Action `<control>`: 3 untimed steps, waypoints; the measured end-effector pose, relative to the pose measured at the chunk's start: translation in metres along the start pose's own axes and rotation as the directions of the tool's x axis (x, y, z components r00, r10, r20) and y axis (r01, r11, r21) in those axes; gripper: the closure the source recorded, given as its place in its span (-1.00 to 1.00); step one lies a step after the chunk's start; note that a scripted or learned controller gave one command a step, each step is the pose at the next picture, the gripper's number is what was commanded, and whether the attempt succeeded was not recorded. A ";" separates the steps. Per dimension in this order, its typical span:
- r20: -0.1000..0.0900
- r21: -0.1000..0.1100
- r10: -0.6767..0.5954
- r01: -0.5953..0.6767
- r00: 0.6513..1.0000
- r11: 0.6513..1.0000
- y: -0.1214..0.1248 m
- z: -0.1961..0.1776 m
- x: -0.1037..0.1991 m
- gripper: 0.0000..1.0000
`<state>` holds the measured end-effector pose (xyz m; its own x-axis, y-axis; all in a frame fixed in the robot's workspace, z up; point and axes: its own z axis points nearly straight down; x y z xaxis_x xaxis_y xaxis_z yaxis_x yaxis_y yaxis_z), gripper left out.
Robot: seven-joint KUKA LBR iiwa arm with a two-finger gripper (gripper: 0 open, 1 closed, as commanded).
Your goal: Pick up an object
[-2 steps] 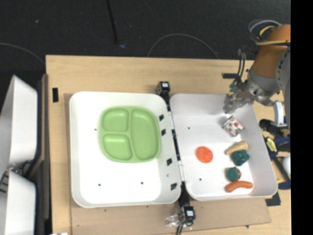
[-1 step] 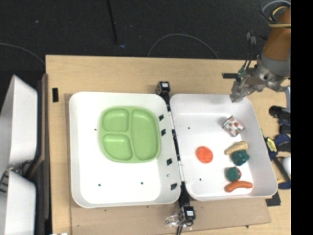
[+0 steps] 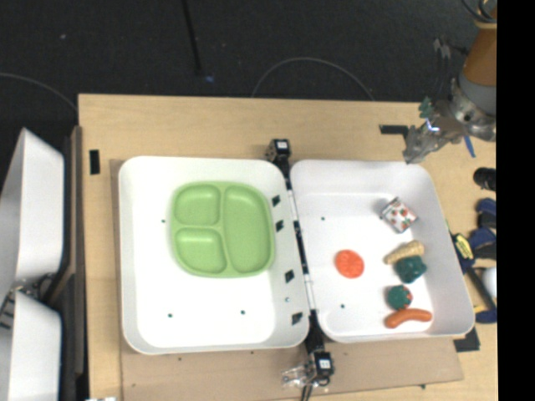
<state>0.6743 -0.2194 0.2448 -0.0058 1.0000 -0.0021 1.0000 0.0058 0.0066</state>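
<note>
The right bin (image 3: 334,192) holds several small objects: a white wrapped piece with red and green marks (image 3: 399,215), an orange-red disc (image 3: 349,263), a tan stick (image 3: 405,251), a dark teal lump (image 3: 410,268), a green lump (image 3: 399,296) and an orange sausage shape (image 3: 408,317). My gripper (image 3: 416,145) hangs over the bench just beyond the right bin's far right corner, apart from every object. It holds nothing that I can see.
The left bin (image 3: 142,307) carries a light green divided plate (image 3: 222,228). Black clips run along the seam between the bins (image 3: 292,249). Dark tools lie on the bench at the right edge (image 3: 483,224).
</note>
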 end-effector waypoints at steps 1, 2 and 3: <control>0.001 0.005 0.000 0.000 1.000 1.000 0.000 0.017 -0.002 1.00; 0.000 0.006 0.003 -0.003 1.000 1.000 -0.010 0.020 0.041 1.00; -0.001 0.007 0.002 -0.002 1.000 1.000 -0.030 0.026 0.089 1.00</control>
<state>0.6435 -0.1304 0.2183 -0.0034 1.0000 -0.0011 1.0000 0.0034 -0.0006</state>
